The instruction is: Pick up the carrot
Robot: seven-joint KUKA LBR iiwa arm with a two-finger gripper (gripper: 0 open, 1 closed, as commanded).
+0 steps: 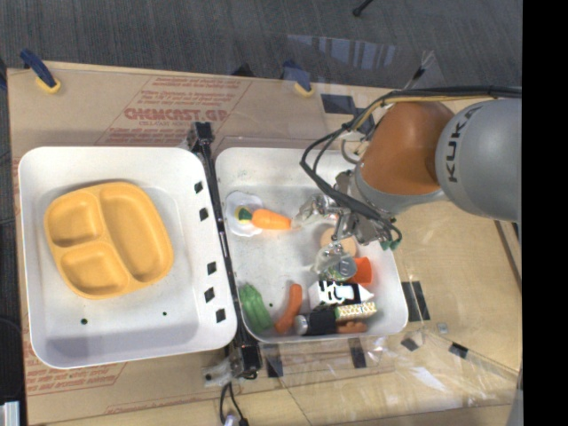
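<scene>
Covering the surface (461, 264) is pale wood with a printed cardboard sheet (169, 114) under the two white bins, and dark carpet (177, 16) lies beyond at twelve o'clock. The left bin (35, 327) carries a yellow divided tray (108, 238). The carrot (264, 220), orange with a green top, lies in the right bin (266, 162) toward its ten o'clock corner, resting on a white piece. At three o'clock of it hangs the pincer (337, 260); whether it is spread or closed I cannot tell
</scene>
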